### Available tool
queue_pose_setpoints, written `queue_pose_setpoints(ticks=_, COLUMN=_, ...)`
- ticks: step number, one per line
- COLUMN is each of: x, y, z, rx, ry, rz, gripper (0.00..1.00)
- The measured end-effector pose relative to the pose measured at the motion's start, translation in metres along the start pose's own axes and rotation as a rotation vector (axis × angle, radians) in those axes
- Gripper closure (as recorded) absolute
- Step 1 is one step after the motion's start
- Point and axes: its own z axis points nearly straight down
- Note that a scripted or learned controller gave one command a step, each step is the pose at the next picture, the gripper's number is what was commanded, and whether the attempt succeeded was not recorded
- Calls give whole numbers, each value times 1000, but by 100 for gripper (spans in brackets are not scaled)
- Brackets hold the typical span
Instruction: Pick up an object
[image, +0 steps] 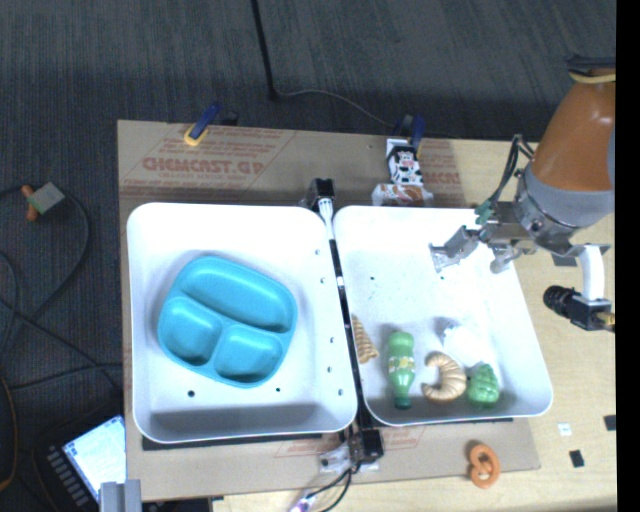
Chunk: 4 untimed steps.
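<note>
The gripper (472, 252) hangs over the upper part of the right bin (400, 225), fingers spread and holding nothing. The toys lie toward the bin's near edge: a green bottle (400, 368) with its long axis running up and down the view, a croissant (445, 377) beside it, and a green lump (484, 386) close to the rim. Open floor lies between gripper and bottle.
</note>
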Motion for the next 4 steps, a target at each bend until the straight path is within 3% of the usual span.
queue_pose_setpoints(ticks=1, x=-37, y=-40, z=130, rx=3, ry=1, rz=1, gripper=0)
queue_pose_setpoints(ticks=2, x=-16, y=-74, z=155, rx=-30, ry=-16, rz=2, gripper=0)
queue_pose_setpoints(ticks=3, x=-18, y=-73, z=144, rx=-32, ry=-21, rz=6, gripper=100)
queue_pose_setpoints(ticks=4, x=21, y=51, z=34, rx=-6, ry=-1, rz=-1, gripper=100)
